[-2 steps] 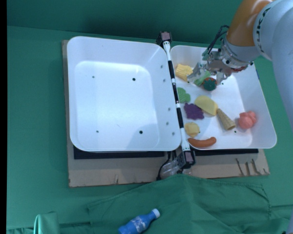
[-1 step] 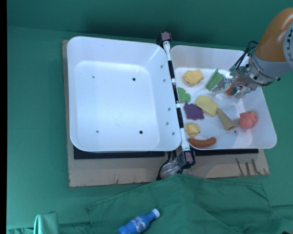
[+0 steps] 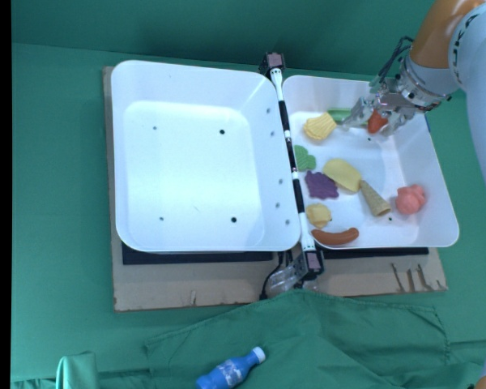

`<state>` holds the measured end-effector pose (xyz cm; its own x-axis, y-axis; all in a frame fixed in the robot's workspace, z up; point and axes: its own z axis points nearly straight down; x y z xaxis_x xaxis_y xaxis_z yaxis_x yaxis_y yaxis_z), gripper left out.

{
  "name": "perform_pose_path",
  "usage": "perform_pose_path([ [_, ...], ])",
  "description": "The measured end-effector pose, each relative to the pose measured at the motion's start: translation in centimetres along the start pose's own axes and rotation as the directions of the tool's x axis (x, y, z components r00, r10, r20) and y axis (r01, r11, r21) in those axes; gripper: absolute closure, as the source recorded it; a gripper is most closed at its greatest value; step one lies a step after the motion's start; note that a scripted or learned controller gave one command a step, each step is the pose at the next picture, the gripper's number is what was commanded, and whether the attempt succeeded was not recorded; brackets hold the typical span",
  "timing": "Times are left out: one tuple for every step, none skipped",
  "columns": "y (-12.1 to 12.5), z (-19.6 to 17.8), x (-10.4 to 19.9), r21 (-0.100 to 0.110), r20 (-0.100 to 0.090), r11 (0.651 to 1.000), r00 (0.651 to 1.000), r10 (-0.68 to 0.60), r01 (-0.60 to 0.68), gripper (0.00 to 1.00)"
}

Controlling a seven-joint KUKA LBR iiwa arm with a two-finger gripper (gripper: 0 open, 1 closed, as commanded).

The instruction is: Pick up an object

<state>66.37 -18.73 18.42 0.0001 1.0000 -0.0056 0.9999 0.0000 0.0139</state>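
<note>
Orange-red toy piece [image 3: 377,122] is sitting between the fingers of the tool [image 3: 378,120] at the far end of the right bin [image 3: 437,217], apparently clamped, so the grasp is looking made while the lift clear of the bin is remaining.

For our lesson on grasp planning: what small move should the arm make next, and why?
Probably a short, straight lift. The gripper sits low at the right bin's far edge, with a small red-orange object showing between its fingers, so raising it would test whether the grasp holds.
</note>
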Motion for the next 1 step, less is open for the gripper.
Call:
perform_pose_path([
  [0.04, -1.59, -0.18, -0.009, 0.004, 1.0, 1.0, 0.004, -0.004, 1.0],
])
